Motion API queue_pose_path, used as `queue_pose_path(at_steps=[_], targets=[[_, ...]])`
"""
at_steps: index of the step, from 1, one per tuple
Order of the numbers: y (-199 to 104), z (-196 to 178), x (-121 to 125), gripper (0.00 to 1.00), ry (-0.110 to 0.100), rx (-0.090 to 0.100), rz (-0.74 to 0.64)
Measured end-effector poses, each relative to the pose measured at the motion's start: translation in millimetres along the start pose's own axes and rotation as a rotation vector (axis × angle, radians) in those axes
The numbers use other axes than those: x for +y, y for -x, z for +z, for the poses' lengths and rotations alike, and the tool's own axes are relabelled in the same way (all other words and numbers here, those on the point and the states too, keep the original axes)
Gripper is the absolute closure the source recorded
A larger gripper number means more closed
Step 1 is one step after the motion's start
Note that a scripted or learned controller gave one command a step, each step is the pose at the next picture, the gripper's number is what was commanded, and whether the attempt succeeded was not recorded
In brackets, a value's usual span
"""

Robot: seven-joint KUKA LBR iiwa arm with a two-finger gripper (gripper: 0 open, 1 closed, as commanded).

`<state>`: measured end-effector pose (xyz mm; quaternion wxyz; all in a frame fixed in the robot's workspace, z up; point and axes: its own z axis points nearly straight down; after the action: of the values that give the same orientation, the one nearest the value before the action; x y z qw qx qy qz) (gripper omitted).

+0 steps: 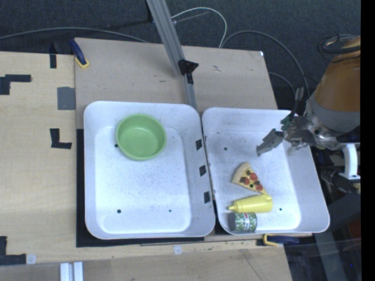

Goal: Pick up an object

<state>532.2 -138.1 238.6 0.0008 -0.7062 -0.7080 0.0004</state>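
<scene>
While you look down on the table (146, 69), you see two white bins side by side. Your left bin (99, 215) carries a green bowl (140, 136) near its far left corner. Your right bin (304, 209) carries three things toward its near edge: a pizza slice toy (248, 178) around the middle, a yellow bottle (252, 204) lying on its side just in front of the slice, and a small green can (242, 222) lying against the near wall, just beside the bottle.

Your arm (340, 92) comes in over the right edge of the right bin, orange band showing above the wrist. Your pincer (275, 140) hangs over the far half of that bin, apart from the pizza slice and clear of all three things. You can make out one dark finger (268, 143) pointing toward the bin's middle, but you cannot tell how wide the pincer stands; nothing shows between its fingers.
</scene>
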Motion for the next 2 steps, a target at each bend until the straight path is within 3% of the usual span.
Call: queue_pose_path(at_steps=[1, 2], targets=[[0.2, 0.0, 0.0, 0.00, 0.000, 0.000, 0.000], [-6.8, 46.0, -4.0, 0.00, -0.005, 0.000, 0.001]])
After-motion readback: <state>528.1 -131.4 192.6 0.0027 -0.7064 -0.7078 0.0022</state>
